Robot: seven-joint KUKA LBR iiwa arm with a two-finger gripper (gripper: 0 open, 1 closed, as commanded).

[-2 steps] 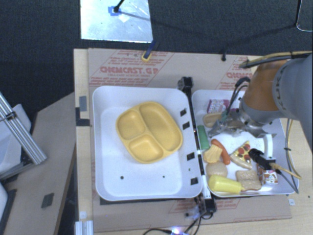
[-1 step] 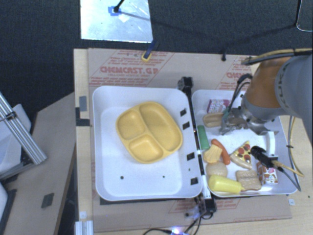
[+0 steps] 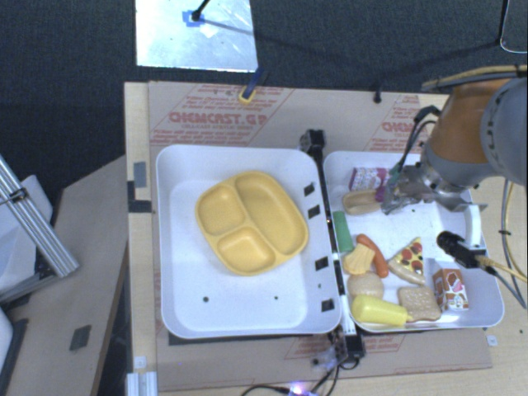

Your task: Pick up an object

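Grey metal hand [image 3: 394,198] low in right white bin [image 3: 487,304], beside tan bread roll [image 3: 360,201], likely seeking grasp; finger state unclear.

Dark blue-grey carpet floor [image 3: 66,73] fills the top and left. On it lies a shiny square metal plate [image 3: 196,23] with a blue mark and a thin black rod slanting across. A light wooden counter [image 3: 87,246] carries a brown cardboard sheet with red printed lettering [image 3: 216,115]. At the left edge leans a silver aluminium frame rail [image 3: 33,225].
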